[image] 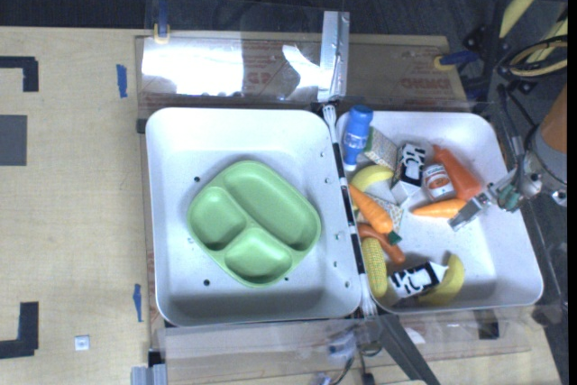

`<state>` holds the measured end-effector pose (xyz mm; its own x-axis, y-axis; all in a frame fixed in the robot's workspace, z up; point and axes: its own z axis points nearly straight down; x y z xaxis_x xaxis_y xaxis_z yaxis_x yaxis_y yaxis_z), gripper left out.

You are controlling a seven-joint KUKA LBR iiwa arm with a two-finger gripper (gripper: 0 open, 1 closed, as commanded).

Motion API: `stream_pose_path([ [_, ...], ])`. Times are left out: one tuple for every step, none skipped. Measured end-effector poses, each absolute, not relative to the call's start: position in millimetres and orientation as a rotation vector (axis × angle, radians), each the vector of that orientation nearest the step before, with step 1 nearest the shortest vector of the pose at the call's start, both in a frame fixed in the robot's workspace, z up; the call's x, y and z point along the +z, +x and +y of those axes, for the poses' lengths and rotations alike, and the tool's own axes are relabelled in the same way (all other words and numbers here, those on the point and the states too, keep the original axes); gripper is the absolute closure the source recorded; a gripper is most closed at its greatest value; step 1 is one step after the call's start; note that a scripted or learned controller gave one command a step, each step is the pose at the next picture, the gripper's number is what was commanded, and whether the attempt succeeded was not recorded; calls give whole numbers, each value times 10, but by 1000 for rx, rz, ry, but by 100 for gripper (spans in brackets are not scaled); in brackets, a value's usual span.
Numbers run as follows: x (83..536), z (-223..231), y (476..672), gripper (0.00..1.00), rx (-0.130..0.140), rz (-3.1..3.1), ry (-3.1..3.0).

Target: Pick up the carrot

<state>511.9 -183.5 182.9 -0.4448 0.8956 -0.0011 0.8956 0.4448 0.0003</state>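
Carrot (374,212) lies in the right bin (514,261), near its left wall, just below a banana (371,179) and above corn (373,264). Hand (469,212) sits right of the carrot; whether it is open cannot be told.

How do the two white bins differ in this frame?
The left bin bears a single green divided plate; the right bin bears a jumble of small items, including carrots and corn. The end effector hangs over the right bin, not the left bin. Both are shallow, white and set side by side.
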Motion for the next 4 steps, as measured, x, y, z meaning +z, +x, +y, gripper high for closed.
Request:
stream_pose_path([
  [907,-2191,5035,0,9,2749,1528],
  [1280,-2121,5758,0,1,2774,1469],
  [1977,-2237,5552,0,0,2850,1312],
  [854,-2233,5696,0,1,3020,848],
])
